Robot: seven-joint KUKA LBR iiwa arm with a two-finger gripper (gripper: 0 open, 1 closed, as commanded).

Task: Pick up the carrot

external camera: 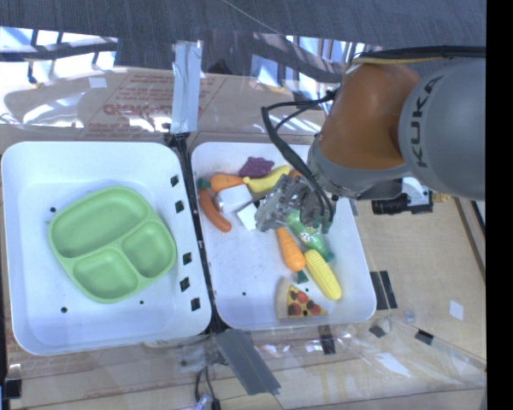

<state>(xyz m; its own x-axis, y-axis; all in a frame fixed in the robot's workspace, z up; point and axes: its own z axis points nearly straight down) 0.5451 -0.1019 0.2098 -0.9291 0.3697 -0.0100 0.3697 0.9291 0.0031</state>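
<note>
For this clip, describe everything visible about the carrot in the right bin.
The carrot is a small orange toy, plastic by its look, tapered, with green at its upper end. It lies flat on the floor of the right bin, slanting from upper left to lower right. The gripper hangs right above its upper end. The corn cob lies against its right side, and the pizza slice sits just below its tip.

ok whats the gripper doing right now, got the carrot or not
Gripper: cannot be told open or closed; it sits low in the right bin, just above the carrot, which lies on the bin floor, not visibly held.
</note>
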